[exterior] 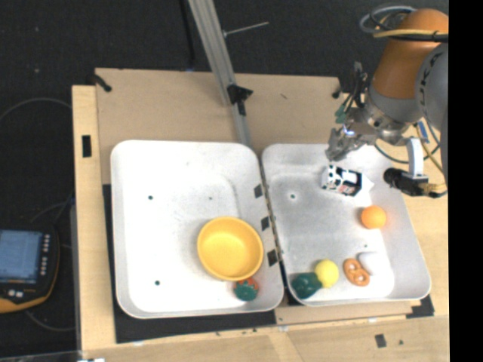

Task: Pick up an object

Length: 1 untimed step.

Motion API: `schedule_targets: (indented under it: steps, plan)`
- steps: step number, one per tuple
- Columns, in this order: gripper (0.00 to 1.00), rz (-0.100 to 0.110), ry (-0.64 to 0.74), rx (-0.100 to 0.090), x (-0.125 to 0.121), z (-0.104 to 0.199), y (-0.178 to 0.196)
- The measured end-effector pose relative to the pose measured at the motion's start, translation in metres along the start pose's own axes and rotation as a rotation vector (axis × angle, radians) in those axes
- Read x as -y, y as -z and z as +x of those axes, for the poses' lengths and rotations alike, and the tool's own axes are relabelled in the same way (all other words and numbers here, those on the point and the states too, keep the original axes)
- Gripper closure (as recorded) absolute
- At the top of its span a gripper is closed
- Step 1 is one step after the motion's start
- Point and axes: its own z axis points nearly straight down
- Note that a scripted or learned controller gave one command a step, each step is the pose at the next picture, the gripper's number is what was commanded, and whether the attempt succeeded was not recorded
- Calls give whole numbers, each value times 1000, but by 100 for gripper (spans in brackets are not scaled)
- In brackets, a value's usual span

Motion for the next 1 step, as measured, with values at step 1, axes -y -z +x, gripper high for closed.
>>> schedule_targets:
  steps: [1]
  plan:
    - [100, -1, 1, 1, 1, 0, 65]
